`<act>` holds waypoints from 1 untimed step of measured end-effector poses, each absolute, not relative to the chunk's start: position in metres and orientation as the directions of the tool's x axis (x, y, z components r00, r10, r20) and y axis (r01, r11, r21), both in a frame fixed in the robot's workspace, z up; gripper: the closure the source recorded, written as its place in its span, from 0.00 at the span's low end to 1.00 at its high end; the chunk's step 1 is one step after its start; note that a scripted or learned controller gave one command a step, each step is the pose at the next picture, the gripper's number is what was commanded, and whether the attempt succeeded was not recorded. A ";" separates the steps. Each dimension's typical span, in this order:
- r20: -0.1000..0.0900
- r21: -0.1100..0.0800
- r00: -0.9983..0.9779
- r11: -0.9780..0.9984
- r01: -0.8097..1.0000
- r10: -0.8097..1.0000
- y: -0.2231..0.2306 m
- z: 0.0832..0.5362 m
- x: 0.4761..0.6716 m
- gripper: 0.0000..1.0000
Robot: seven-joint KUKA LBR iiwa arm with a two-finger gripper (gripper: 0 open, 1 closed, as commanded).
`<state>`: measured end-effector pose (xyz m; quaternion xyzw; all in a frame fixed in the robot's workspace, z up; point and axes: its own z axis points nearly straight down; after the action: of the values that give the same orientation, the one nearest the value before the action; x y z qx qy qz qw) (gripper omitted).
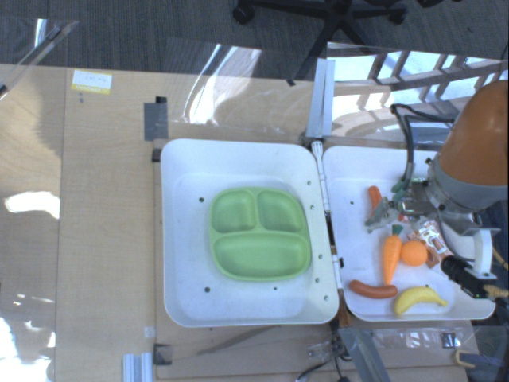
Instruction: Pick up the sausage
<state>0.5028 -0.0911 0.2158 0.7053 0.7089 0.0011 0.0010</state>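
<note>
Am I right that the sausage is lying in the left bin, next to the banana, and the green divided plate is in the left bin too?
Not quite. The camera view shows the sausage in the right bin, near its front edge beside the banana. The green divided plate is indeed in the left bin.

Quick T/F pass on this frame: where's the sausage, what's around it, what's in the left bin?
1. The sausage lies in the right bin. True.
2. The sausage sits on the green plate. False: the plate is in the left bin, nothing on it.
3. A banana lies just right of the sausage. True.
4. The pincer holds the sausage. False: the sausage lies apart, nearer the bin's front edge.
5. The carrot is in the left bin. False: right bin, above the sausage.
</note>
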 end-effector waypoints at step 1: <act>0.000 0.003 -0.054 0.054 0.999 0.999 -0.108 0.130 0.558 0.00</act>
<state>0.5576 -0.1079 0.1297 0.6877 0.7260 0.0011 0.0013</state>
